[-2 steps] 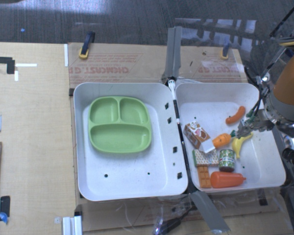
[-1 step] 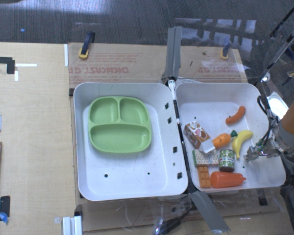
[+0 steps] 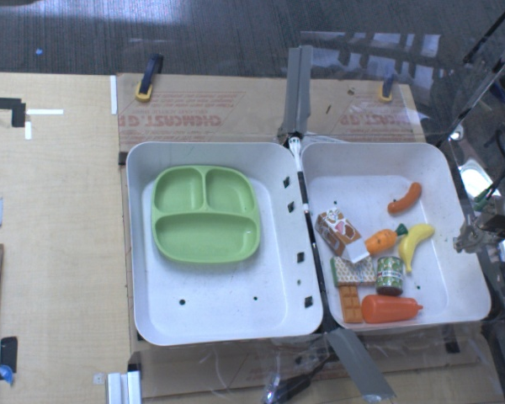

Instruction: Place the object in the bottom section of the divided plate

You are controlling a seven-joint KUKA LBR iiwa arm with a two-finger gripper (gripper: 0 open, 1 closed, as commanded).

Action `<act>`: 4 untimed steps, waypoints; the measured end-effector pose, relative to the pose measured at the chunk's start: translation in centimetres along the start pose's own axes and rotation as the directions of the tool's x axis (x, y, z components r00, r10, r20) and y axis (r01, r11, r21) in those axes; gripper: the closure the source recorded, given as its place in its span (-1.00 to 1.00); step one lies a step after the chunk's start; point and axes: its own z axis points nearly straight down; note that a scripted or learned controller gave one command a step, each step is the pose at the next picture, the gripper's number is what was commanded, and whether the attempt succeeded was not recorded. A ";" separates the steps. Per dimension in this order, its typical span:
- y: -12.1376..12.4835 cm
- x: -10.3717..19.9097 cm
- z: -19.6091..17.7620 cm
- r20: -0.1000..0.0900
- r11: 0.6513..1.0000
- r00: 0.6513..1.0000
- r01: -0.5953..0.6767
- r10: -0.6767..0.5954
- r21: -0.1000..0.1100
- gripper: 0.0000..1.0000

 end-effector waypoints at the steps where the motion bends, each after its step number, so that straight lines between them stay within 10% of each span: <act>1: 0.1 0.0 -0.8 0.001 1.000 1.000 0.002 -0.002 0.001 1.00; 3: -0.9 3.9 -4.8 0.001 0.971 0.971 -0.239 0.239 0.001 1.00; 4: -0.3 0.7 1.2 0.000 0.982 0.982 -0.186 0.186 0.004 1.00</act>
